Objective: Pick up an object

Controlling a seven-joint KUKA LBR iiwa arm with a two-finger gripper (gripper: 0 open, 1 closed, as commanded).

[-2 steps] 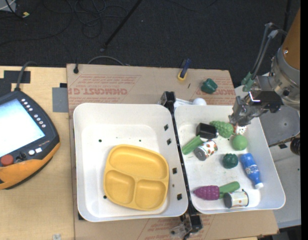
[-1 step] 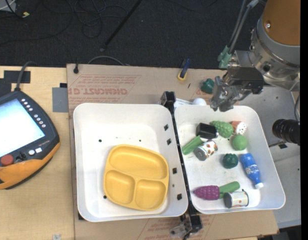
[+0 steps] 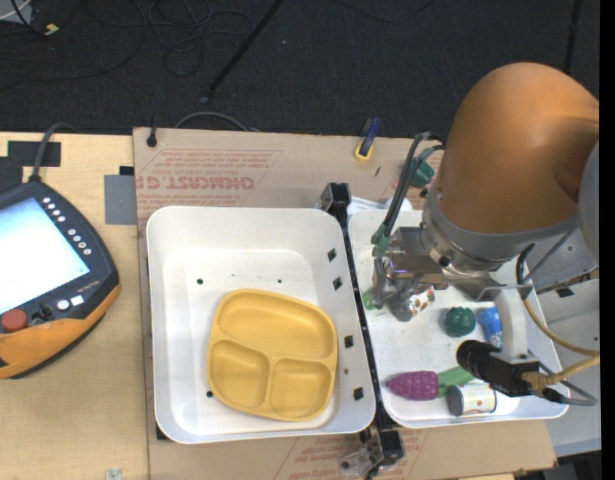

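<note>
Bench with two white bins side by side; all loose items I see sit in the right bin (image 3: 547,368). Nearest the camera: small white cylinder (image 3: 469,399) and purple berry-like toy (image 3: 414,384), long axis left-right. Further back: teal lump (image 3: 459,320), blue piece (image 3: 489,323). Gripper (image 3: 395,293) is down at that bin's far-left side. Purple toy lies nearer the camera, slightly right of it (closest clean target, I'd judge). Left bin holds a yellow divided plate (image 3: 272,353).
</note>
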